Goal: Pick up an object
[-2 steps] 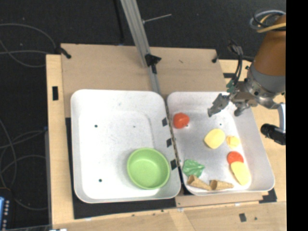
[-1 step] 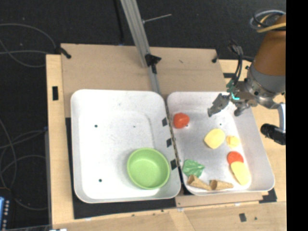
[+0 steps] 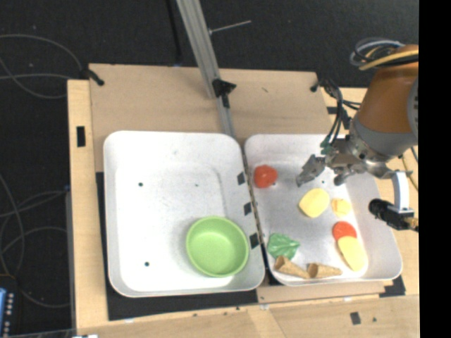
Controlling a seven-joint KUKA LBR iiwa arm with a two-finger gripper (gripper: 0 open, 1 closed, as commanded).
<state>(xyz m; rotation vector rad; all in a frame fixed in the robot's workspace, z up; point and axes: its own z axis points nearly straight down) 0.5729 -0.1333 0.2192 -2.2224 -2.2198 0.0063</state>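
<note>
a: we're looking down on the bench (image 3: 162, 97), two white bins side by side. the left bin (image 3: 162, 167) has one green bowl (image 3: 217, 246) sitting toward its near right corner.

b: and the right bin (image 3: 282, 153) is the busy one. a small red ball (image 3: 265, 176) lies near its left wall, up toward the far side. in the middle there's a yellow lump (image 3: 314, 203) with a little yellow block (image 3: 342, 206) just beside it on the right.

a: closer to the near edge i count a red piece (image 3: 344, 229) touching a longer yellow piece (image 3: 352, 253), a green leafy thing (image 3: 282, 245) in the near left corner, and two tan cones (image 3: 307, 269) lying along the near wall.

b: now the arm (image 3: 387, 111), orange band and all, reaches in from the right. the gripper (image 3: 324, 173) hangs over the right bin, just above the yellow lump.

a: fingers? they look spread apart, one dark tip (image 3: 308, 171) pointing left toward the red ball, the other nearer the wrist (it's a bit murky there). nothing sits between them.

b: agreed, an empty grasp. the yellow lump lies flat on the bin floor, just below the tips, and i can't tell whether they touch it.

a: a metal pole (image 3: 201, 41) slants in from the top, ending at the gap between the bins.
</note>
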